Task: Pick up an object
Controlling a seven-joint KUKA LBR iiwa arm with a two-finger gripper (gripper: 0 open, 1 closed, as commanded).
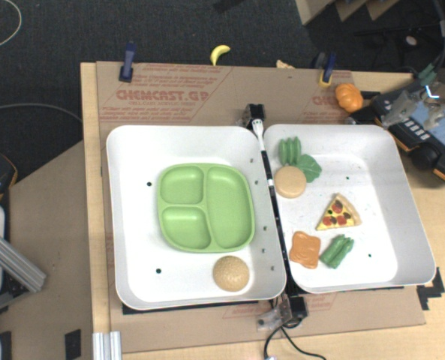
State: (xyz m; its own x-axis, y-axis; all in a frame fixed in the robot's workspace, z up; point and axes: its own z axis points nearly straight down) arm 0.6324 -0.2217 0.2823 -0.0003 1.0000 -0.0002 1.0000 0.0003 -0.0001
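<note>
Honestly, whether my jaws stand apart or together I cannot tell. Just below the green divided plate point(205, 207), in the same left bin point(128, 201), sits a tan ball point(230, 272). Right of the plate, in the other bin point(387, 201), lie a beige disc point(290, 181), green leaves point(296, 156) above it, a pizza slice point(338, 214), an orange piece point(305, 249) and a green pod point(336, 250).

We see two bins side by side on the tabletop. In the left bin point(124, 201) a divided plate point(205, 207) lies mid-bin, with a round bun point(230, 272) just before it. In the right bin point(391, 201), a leafy piece point(297, 156) lies back left, with a second bun point(290, 181) touching its front. A pizza slice point(338, 214) lies centrally. Before it a flat piece point(305, 249) and a pod point(336, 250) lie side by side.
</note>
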